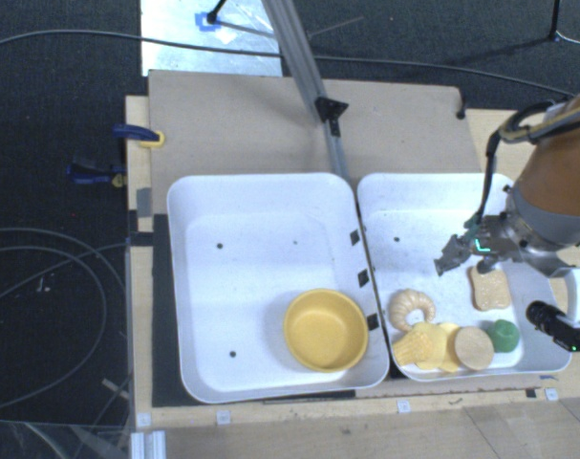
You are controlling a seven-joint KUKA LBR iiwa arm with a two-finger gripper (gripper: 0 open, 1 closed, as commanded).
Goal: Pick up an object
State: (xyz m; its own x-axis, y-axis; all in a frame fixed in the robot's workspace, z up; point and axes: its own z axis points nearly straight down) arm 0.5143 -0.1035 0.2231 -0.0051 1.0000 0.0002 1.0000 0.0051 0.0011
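Observation:
In the right bin [414, 208], my gripper [464, 260] hovers over the white floor, open, with nothing between its fingers. Just right of it lies a tan slice of toast [489, 290]. A pale croissant [411, 307] sits below and to the left. Along the bin's near edge are a yellow corn-like piece [421, 346], a round tan disc [474, 348] and a small green object [504, 335]. The grey and orange arm [557, 185] comes in from the right, above the toast.
The left bin [242, 247] holds a yellow bowl [325, 329] near its front right corner. A grey pole [304, 55] slants from the top down to the seam between the bins. Blue and yellow clamps [127, 151] sit at the bench's left edge.

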